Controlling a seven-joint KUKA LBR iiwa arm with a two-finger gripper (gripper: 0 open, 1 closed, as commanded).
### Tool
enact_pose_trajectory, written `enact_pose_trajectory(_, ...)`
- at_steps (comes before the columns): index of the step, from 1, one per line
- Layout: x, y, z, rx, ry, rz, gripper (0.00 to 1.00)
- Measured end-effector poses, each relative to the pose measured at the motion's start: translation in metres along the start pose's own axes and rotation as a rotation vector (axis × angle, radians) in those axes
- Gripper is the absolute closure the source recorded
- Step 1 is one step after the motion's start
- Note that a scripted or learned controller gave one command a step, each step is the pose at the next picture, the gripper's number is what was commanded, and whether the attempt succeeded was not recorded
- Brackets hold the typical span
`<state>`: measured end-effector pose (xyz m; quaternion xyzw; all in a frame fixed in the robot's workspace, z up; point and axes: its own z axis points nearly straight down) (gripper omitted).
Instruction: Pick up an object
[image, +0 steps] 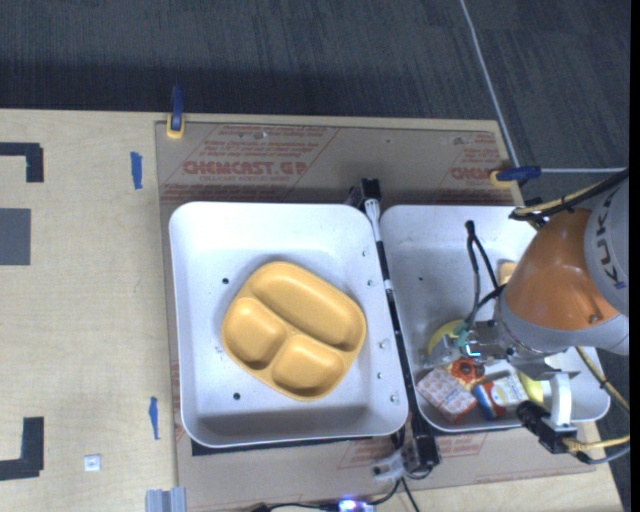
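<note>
Left white bin (200, 250): a yellow three-compartment plastic tray (292, 328) lies at centre. Right white bin (430, 240): small colourful packaged items (462, 388) cluster at 6 o'clock, beneath the gripper (487, 352) of the grey, orange-banded arm (560, 280), whose grip cannot be told.

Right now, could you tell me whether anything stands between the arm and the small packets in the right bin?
Nothing visible does: the arm hangs directly over the packets in the right bin, hiding some.
</note>
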<state>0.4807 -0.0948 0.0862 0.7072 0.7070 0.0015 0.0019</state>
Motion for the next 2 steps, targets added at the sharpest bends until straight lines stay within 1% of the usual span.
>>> enact_pose_trajectory(1, 0.000, 0.002, -0.010, -0.006, -0.002, 0.001, 1.00)
enact_pose_trajectory(2, 0.084, 0.001, -0.099, 0.003, 0.001, -0.002, 1.00)
